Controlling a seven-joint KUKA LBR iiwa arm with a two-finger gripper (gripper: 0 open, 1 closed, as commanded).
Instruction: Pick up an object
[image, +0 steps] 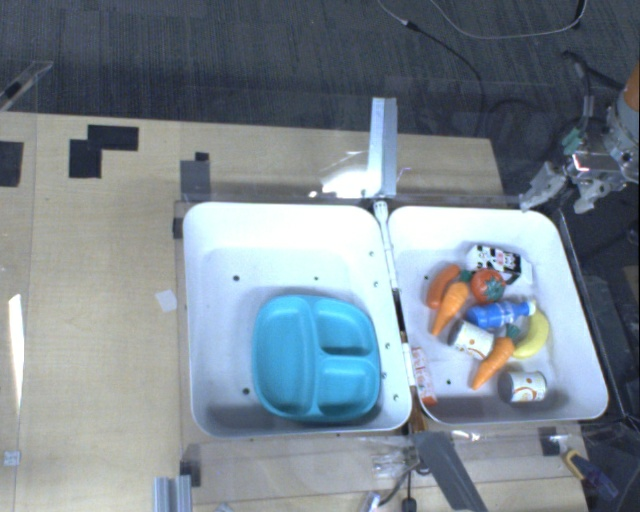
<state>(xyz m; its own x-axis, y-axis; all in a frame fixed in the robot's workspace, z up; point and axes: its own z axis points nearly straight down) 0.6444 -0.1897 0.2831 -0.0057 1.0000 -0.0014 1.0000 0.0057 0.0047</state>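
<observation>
Camera view: glossy divided blue tray (317, 357).

No text, brand or number can be read anywhere. A black-and-white printed package (497, 260) in the right bin (570, 300) and a small labelled can (526, 386) carry markings (too small and blurred to make out).

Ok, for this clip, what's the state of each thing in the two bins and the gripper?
Gripper: outside the bins, beyond the right bin's far corner, holding nothing.
Blue divided plate: flat in the left bin.
Carrots: lying in the right bin's pile.
Blue bottle: on its side.
Small can: lying apart, near front.
</observation>
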